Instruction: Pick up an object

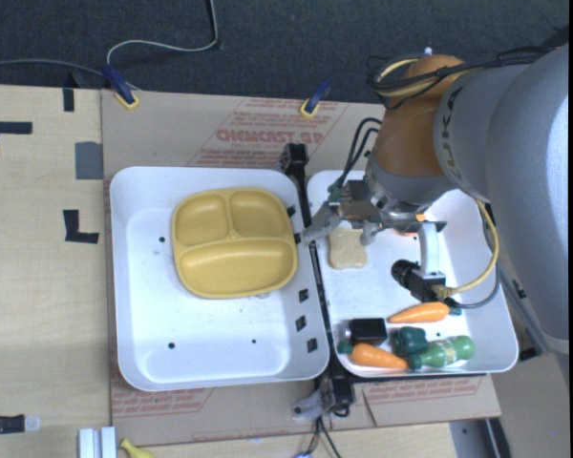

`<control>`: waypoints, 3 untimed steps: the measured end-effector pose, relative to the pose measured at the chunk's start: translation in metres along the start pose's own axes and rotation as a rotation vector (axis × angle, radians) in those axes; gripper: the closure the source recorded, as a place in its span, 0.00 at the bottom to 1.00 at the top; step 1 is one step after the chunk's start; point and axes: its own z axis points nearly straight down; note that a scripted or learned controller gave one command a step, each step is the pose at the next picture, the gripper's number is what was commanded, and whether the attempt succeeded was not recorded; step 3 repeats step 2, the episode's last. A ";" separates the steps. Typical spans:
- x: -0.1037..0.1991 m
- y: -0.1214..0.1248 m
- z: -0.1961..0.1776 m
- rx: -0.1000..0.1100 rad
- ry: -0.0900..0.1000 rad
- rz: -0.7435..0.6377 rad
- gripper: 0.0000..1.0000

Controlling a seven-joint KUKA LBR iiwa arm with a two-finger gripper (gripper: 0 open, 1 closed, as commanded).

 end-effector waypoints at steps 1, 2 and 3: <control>-0.050 -0.001 0.000 0.000 0.000 0.001 0.00; -0.103 0.024 0.096 -0.008 0.001 0.000 0.00; -0.103 0.024 0.096 -0.008 0.001 0.000 0.00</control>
